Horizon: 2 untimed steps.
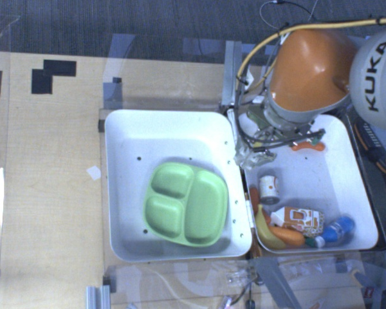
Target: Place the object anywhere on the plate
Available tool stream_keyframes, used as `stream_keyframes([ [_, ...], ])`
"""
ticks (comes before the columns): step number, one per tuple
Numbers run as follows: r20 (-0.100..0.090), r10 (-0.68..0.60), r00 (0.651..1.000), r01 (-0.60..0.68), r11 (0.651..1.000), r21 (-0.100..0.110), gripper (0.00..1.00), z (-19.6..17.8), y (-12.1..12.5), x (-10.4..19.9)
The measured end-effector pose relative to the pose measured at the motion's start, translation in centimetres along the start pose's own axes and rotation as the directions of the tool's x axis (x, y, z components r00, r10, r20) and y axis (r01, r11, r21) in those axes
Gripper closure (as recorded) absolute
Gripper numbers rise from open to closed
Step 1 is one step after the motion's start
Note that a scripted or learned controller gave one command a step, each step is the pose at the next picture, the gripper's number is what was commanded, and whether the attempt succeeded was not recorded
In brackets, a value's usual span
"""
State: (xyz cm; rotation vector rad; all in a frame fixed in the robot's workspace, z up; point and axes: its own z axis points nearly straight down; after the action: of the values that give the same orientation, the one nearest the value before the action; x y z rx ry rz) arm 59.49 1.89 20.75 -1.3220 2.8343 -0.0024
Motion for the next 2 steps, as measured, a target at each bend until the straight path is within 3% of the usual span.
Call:
stream_keyframes([
  [1,-0.006,-0.025,1.000,0.025,1.000,-0.003,1.00,2.1,1.4,8.9],
  [2,0.000,-0.318,0.948,0.318,0.948,-0.002,1.00,0.1,5.8,3.8],
])
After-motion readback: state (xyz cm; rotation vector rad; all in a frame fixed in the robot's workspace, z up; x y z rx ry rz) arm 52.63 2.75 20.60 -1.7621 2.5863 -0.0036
